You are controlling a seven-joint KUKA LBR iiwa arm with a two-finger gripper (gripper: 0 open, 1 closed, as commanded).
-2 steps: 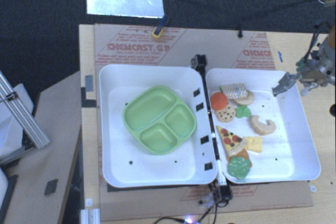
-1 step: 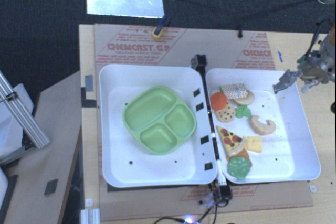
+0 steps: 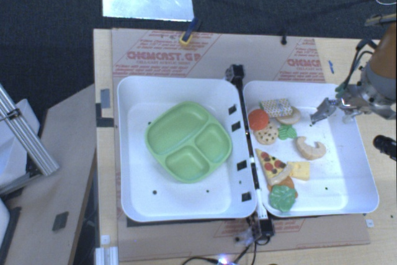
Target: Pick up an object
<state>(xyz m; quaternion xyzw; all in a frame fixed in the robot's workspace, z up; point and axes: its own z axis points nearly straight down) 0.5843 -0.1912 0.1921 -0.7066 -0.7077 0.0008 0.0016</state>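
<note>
White right bin (image 3: 356,161) holds toy food, with the claw (image 3: 322,112) hovering over its upper right. Its fingers look spread, gripping nothing. Nearest lies the curled pretzel-like piece (image 3: 309,148), just below-left, long axis roughly sideways.

The counter (image 3: 205,49), a pale sheet printed with red lettering, carries two shallow white bins touching side by side: the left bin (image 3: 133,108) toward its left edge, the right bin (image 3: 356,158) toward its right edge.
</note>
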